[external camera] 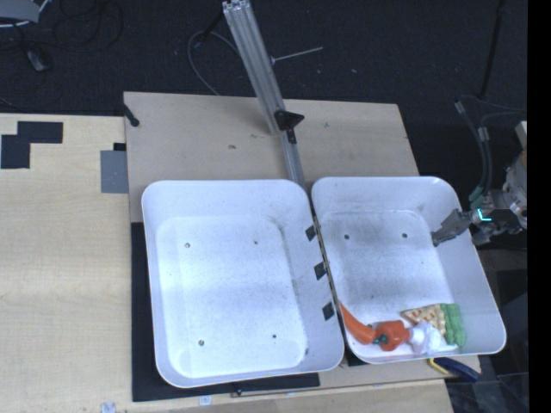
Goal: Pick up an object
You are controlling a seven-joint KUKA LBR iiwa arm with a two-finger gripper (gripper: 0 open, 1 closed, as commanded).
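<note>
We cannot tell how the jaws stand: the gripper (451,227) is a small dark shape at the right rim of the right bin (387,198), too small and dim to read, and we see nothing held in it. It sits just over that rim, about halfway down the bin's right side, with the rest of the arm (508,205) reaching off to the right.

The objects lie well apart from the gripper, bunched in the near corner of the right bin. We make out an orange carrot-like piece (355,325) by the left wall, a red piece (392,334) just beside it, a pale wedge (428,317), a green piece (454,323) against the right wall, and something white (426,341) between them. They touch or nearly touch one another.

The left bin (228,196) lies alongside, the two bins meeting at their inner rims. A metal rail (258,63) slants across the bench (344,136) behind them.
</note>
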